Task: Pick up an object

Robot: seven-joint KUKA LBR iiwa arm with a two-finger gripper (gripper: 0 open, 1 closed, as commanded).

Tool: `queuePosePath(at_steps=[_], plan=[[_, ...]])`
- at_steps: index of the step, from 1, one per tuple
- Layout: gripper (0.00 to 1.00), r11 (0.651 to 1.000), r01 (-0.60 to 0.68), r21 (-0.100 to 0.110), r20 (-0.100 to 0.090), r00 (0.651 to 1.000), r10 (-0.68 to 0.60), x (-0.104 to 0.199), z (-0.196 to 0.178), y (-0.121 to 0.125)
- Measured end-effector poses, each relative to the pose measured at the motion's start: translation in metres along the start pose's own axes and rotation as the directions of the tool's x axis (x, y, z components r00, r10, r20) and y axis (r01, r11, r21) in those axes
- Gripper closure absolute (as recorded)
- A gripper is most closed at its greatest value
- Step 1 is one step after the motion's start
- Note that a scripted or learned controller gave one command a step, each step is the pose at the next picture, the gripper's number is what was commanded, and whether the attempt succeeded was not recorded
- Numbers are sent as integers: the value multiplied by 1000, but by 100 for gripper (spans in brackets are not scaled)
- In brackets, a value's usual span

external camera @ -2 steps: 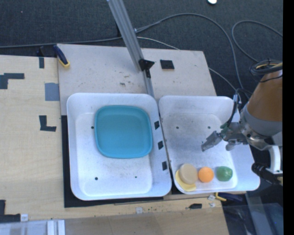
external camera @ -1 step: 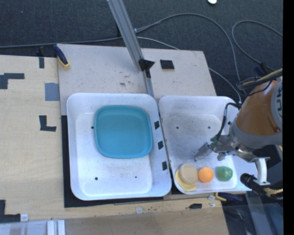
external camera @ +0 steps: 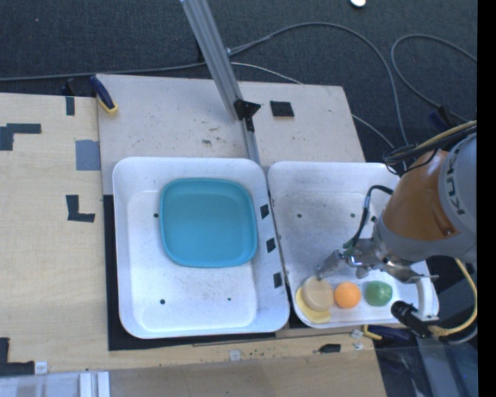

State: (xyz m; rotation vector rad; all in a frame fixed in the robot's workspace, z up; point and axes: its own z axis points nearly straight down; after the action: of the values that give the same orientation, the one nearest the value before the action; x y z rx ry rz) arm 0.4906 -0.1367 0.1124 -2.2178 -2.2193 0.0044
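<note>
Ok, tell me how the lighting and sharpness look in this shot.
Camera view: even, soft light with faint shadows; a bright glare spot at the top edge; the blue plate and orange ball read clearly, slightly soft; the gripper is small and blurred.

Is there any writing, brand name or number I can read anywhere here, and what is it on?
"KU": large dark letters on the arm at the right edge, cut off there, so the word is incomplete.
Nothing readable on the blue plate, the two white bins or the bench; its dark patches are plain tape, not signs.
</note>
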Motion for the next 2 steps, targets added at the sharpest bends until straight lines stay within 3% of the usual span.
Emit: queuePosePath(at_steps=[1, 2], plan=[[0, 1000, 0, -7, 2, 1000, 0, 0, 23, 1], [100, 1000, -1, -8, 3, 1000, 1, -1, 12, 1]])
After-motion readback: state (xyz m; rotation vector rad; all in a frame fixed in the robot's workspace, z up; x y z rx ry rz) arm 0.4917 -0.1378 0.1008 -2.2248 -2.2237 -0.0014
